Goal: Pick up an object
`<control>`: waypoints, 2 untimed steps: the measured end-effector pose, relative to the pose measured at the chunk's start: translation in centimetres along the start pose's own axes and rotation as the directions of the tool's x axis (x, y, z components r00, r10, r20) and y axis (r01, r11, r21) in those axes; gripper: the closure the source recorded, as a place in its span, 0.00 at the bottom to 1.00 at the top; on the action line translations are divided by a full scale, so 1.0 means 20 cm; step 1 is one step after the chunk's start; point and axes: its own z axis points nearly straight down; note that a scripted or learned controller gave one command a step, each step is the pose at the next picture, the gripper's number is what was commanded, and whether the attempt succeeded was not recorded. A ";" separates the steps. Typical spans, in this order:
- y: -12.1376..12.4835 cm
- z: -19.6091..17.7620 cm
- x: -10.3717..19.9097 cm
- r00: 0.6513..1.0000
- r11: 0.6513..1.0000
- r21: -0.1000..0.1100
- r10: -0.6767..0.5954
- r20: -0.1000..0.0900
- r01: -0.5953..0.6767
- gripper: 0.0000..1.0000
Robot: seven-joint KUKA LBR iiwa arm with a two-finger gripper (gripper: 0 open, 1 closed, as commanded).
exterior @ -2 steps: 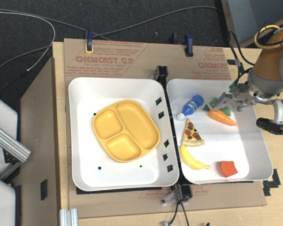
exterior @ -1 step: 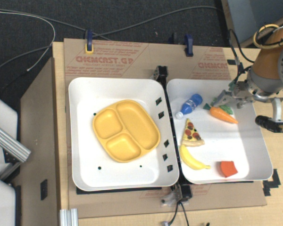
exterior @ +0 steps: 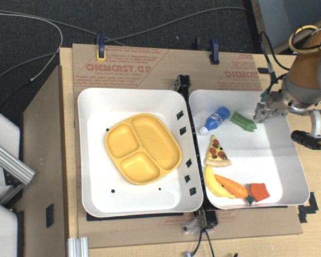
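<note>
We see the worktop with two bins; the left bin holds a yellow tray. In the right bin: banana, carrot, pizza slice, blue bottle, green piece. End effector hangs beside the green piece; whether spread or pressed together we cannot tell. Nothing lifted yet.

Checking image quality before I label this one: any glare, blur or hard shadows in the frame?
Camera view: even, soft lighting; the white bins are bright but not blown out; the yellow tray and pizza slice are sharp; the end effector at the right bin's edge looks slightly soft; shadows are faint.
</note>
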 end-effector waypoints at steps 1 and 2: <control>-0.01 -0.31 -0.02 1.000 1.000 0.022 0.002 -0.009 -0.002 1.00; 0.00 -0.58 -0.02 1.000 1.000 0.022 0.000 -0.009 0.000 1.00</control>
